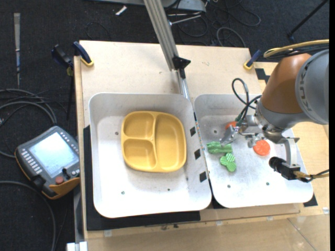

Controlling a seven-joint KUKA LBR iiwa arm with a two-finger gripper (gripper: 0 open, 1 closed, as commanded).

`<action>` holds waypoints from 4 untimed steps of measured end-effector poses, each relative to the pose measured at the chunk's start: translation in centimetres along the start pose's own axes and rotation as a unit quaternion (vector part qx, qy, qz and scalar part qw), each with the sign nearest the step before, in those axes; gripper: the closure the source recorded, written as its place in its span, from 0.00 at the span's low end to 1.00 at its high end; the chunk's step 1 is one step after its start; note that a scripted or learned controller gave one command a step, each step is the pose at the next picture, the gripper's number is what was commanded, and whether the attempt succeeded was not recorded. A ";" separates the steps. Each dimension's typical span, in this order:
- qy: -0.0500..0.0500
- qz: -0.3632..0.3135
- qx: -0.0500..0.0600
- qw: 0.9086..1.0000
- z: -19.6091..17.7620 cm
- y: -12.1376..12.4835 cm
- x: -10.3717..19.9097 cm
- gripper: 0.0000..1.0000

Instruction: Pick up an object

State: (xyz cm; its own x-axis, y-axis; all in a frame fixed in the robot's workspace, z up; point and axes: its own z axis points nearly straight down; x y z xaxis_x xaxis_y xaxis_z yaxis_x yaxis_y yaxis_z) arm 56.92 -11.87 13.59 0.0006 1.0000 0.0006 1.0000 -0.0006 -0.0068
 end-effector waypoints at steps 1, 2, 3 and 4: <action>0.000 0.000 -0.007 1.000 3.7 0.3 0.0 0.00; -0.001 0.000 -0.011 1.000 2.3 0.5 -0.1 1.00; -0.001 -0.001 -0.006 1.000 -2.0 0.9 0.0 1.00; -0.001 -0.002 -0.007 1.000 -8.0 0.8 0.8 1.00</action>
State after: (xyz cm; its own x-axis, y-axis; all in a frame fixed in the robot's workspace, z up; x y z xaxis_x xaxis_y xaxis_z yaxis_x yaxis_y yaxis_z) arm 57.78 -11.08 21.60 -0.0036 1.0000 -0.0013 1.0000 0.0036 0.0069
